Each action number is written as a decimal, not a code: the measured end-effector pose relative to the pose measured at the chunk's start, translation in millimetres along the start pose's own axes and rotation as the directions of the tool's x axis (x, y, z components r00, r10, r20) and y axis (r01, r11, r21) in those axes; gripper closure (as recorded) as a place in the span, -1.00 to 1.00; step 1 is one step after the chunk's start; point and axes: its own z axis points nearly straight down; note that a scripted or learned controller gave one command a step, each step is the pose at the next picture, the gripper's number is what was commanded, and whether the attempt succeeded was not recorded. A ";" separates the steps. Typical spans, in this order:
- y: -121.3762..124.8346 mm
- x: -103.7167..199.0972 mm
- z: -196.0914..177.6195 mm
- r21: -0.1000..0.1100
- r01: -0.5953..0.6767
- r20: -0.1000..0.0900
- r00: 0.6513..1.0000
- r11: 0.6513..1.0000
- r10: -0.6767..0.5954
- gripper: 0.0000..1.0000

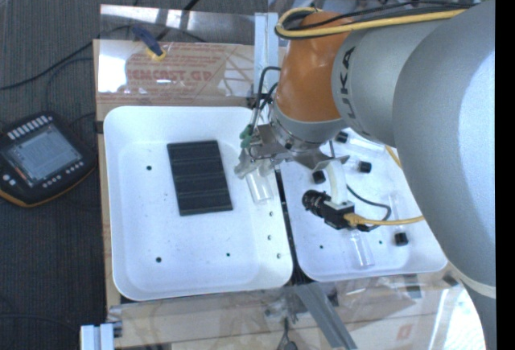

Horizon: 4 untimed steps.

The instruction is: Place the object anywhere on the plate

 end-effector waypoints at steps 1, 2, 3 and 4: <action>103.2 18.4 4.6 -0.001 0.085 0.003 0.996 0.996 -0.085 1.00; 100.9 113.9 -11.6 -0.002 0.061 0.002 0.998 0.998 -0.061 1.00; 93.9 132.8 -34.9 -0.004 0.591 0.005 0.807 0.807 -0.591 1.00; 30.9 146.6 -88.3 -0.001 0.814 0.004 0.581 0.581 -0.814 1.00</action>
